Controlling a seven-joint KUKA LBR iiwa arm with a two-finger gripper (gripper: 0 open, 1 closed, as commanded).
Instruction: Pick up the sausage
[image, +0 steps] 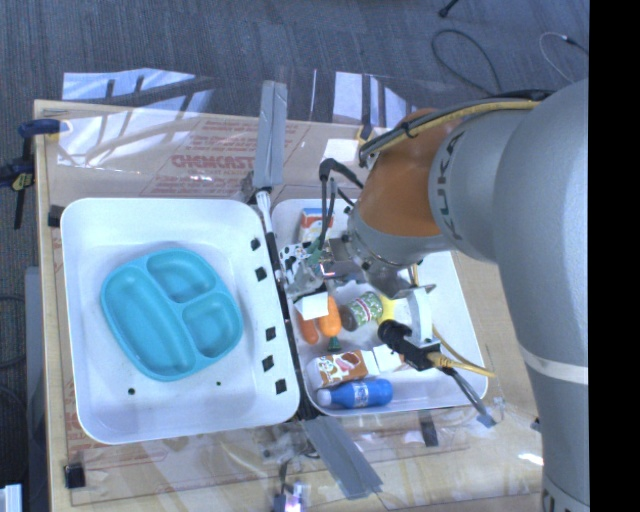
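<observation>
My gripper (318, 262) is low inside the right bin (455, 300), near its left wall, and the orange-banded wrist hides most of it. A reddish-brown elongated item (340, 367) with a pale label lies at the bin's front left; it may be the sausage, though I cannot tell for sure. It is in front of the gripper and apart from it. Just below the gripper sit an orange piece (324, 324) and a white block (313, 306). I see nothing held.
A dark bottle with a yellow-green label (362, 310) lies beside the orange piece. A blue bottle (360, 394) rests along the right bin's front wall. The left bin (90, 240) holds a blue divided plate (172, 312). The arm covers the right bin's back.
</observation>
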